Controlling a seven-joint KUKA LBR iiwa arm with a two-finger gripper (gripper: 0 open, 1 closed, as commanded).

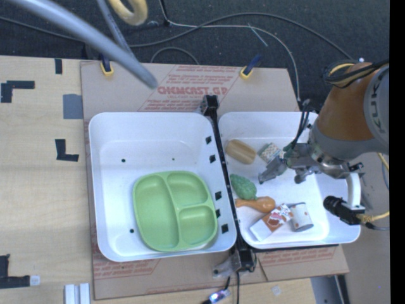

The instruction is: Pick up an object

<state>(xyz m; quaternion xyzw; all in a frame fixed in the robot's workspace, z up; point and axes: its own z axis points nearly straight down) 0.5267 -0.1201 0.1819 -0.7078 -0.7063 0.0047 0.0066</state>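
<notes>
Tan bread roll (241, 151) left of pincer (286, 171)

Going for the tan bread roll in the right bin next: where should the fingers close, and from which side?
Probably from straight above the bread roll, closing across its short width at mid-length. It lies flat with bare floor all round, clear of the divider.

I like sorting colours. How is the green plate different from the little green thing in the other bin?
The green plate is pale green, flat, big and split into three sections; the little green thing is darker, lumpy and much smaller. The plate lies in the left bin, the small thing in the right bin among other items. Both are green.
</notes>
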